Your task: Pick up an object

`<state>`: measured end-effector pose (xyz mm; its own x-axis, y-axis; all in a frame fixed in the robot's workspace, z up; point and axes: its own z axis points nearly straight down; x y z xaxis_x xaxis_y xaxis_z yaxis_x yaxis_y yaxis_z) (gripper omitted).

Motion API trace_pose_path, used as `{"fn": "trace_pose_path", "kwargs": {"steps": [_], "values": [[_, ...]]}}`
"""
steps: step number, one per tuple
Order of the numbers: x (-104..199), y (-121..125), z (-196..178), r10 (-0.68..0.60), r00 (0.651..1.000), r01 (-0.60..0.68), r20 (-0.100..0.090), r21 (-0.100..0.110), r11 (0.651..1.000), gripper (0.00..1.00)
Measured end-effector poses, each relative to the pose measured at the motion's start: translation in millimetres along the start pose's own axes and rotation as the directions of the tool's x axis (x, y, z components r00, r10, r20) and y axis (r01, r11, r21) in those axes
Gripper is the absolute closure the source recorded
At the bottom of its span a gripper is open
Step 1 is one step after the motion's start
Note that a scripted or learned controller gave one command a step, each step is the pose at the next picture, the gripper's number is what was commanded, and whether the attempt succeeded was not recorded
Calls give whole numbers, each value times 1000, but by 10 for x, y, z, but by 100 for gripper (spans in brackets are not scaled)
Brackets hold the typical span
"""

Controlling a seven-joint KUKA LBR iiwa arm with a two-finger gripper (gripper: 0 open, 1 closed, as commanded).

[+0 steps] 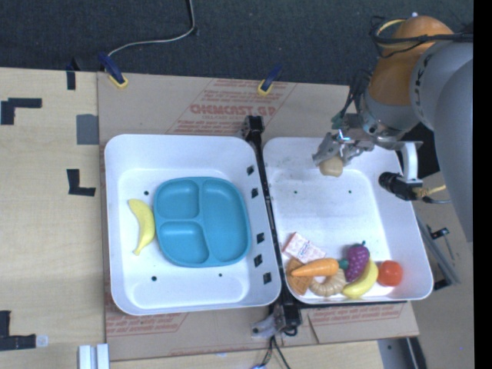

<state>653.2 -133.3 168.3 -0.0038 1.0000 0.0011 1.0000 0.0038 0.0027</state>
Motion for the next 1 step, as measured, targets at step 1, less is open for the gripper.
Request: {"fn": "trace_pose_path", "kwargs": {"steps": [1], "values": [[571, -122, -460, 1, 1000, -1, 0, 2, 1000, 100]]}}
